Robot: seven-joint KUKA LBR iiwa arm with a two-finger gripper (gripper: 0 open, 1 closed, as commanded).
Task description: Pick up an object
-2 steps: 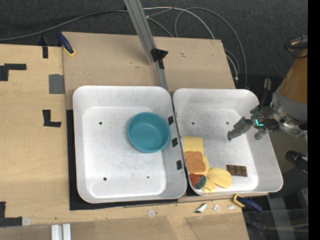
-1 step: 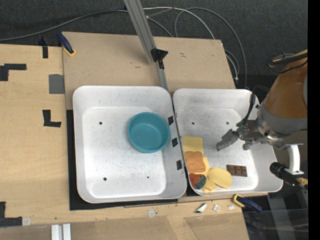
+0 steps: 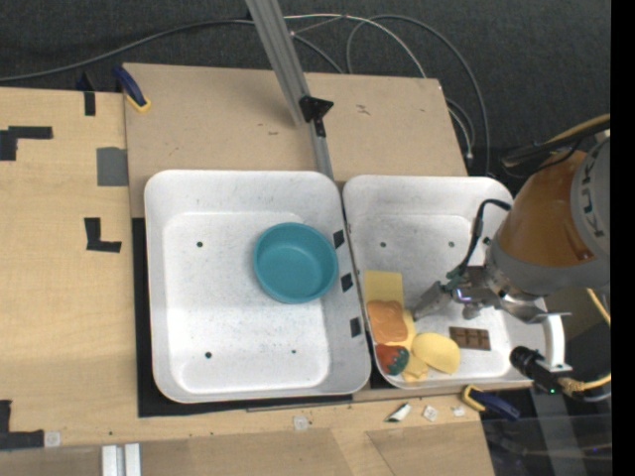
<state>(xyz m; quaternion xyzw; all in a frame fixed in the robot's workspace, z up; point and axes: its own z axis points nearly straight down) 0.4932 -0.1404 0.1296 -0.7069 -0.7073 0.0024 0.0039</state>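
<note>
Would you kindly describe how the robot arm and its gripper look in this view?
The arm is a bulky rounded grey body with a broad orange band above the wrist. A black cable loops along it. The gripper is slim grey metal, with small bluish lights near its base.

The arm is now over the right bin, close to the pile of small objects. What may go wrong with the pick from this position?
1. The yellow block, the orange piece and the yellow lumpy toy lie crowded together, so the tool may push them instead of grasping one.
2. They sit near the right bin's front wall, which may obstruct the approach.
3. The flat brown piece looks hard to grip.
</note>
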